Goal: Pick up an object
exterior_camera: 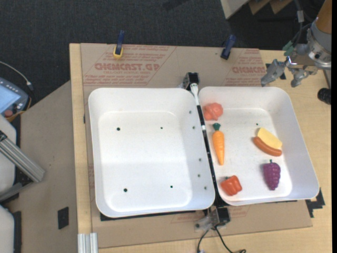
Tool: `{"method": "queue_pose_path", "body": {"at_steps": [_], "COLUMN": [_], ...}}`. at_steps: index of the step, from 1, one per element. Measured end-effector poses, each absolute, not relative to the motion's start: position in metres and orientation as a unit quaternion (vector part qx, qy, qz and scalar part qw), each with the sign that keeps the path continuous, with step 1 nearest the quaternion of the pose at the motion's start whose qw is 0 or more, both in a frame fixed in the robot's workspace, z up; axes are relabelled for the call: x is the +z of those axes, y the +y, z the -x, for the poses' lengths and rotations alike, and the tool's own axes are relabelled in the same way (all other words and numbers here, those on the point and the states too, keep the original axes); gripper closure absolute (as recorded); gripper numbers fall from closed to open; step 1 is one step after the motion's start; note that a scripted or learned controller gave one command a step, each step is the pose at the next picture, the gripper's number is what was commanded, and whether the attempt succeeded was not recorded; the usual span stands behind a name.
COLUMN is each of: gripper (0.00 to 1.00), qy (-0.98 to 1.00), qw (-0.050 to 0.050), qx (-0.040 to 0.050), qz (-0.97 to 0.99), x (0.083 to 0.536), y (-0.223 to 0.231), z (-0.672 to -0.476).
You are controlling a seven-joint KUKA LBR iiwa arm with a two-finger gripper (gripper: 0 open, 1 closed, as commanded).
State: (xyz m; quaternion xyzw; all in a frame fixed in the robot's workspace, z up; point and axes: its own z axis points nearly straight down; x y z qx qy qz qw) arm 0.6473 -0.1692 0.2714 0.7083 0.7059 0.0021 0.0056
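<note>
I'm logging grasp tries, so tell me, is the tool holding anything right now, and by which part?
Nothing is held. The tool hangs open above the right bin's far rim, apart from the toys in it.

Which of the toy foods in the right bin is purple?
The purple plastic grape bunch, near the right white bin's front right corner. The others are orange, red, pink, or yellow: carrot, pepper, pink piece, sandwich-like piece.

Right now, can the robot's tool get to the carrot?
Probably yes. The tool hangs above the right bin's far corner, and the carrot lies in the open near the left wall, nothing on top of it.
</note>
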Motion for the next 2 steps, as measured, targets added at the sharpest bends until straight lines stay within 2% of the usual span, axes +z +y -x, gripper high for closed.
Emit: {"method": "queue_pose_path", "body": {"at_steps": [1, 2], "gripper": [0.0, 1.0], "qy": [0.707, 0.708], "qw": [0.006, 0.004], "qx": [0.0023, 0.0006], "qz": [-0.708, -0.707], "x": [0.3467, 0.3518], "y": [-0.1961, -0.1941], "z": [-0.6681, -0.6675]}}
